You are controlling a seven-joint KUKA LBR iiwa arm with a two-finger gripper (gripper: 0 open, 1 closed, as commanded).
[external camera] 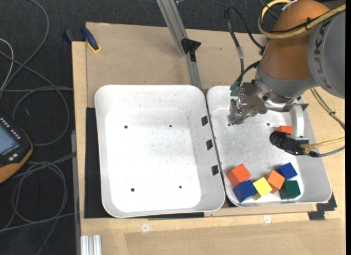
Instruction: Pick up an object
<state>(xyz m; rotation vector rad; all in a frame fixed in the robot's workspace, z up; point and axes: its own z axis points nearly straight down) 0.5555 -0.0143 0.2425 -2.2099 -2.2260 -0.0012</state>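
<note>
Nothing's picked up yet: the end effector (237,115) hangs over the right bin (249,144), grip unreadable from here, well apart from the blocks (263,182) clustered along its near edge.

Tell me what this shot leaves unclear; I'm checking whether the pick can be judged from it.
- tool: too small and seen from above in the camera view; whether it is open or shut cannot be told.
- right bin: its far right part is covered by the arm.
- green block: partly covered by the orange block beside it.
- Small orange item near the black fitting: mostly hidden.
</note>
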